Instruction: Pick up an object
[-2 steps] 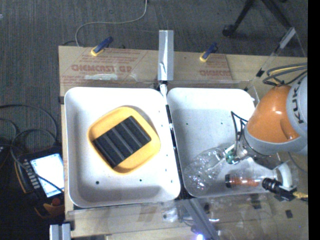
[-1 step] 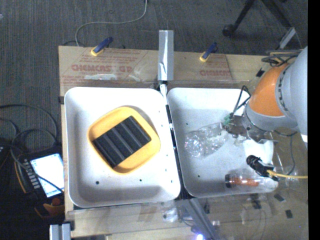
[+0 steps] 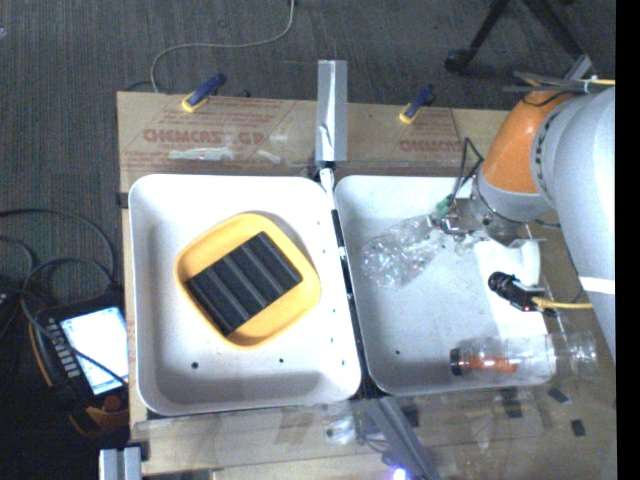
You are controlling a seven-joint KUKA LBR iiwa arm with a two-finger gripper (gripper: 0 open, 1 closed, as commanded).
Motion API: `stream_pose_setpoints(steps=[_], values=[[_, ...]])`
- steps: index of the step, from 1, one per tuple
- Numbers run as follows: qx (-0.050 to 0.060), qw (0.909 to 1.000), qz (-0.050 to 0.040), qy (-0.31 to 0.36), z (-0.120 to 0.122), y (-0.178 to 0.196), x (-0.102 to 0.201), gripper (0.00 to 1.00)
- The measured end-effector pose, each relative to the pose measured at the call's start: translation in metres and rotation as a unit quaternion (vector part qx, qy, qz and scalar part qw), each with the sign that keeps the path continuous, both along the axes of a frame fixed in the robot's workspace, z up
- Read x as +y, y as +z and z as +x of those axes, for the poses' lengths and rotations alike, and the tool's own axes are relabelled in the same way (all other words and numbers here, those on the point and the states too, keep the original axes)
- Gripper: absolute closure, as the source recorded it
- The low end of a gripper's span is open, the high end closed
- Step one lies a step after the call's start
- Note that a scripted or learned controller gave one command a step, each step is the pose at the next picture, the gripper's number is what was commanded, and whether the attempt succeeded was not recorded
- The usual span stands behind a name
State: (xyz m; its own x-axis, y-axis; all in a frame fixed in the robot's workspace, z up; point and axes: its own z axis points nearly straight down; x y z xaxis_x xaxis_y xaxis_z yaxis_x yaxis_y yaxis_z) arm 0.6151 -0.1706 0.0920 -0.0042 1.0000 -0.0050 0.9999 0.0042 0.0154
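It looked like a robotics lab. A plywood table (image 3: 230, 138) was held by clamps (image 3: 203, 91) over grey carpet (image 3: 90, 28). Loose cables (image 3: 225, 40) and an office chair base (image 3: 500, 18) lay nearby.

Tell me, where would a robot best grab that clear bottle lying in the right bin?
Probably around the middle of the clear bottle, coming straight down from above. It lies on its side along the near wall of the right bin, so its round body offers two opposite sides across its width, while its ends are narrower.
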Motion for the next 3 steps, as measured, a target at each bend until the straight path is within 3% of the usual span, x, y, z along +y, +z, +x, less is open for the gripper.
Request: stream_pose_setpoints(steps=[1, 2, 3], values=[[0.008, 0.9899, 0.0086, -0.142, 0.006, 0.007, -0.041, 0.0], [0.019, 0.9996, -0.0018, -0.019, 0.048, -0.002, 0.015, 0.0], [0.022, 0.9996, -0.0043, -0.019, 0.047, 0.008, 0.014, 1.0]])
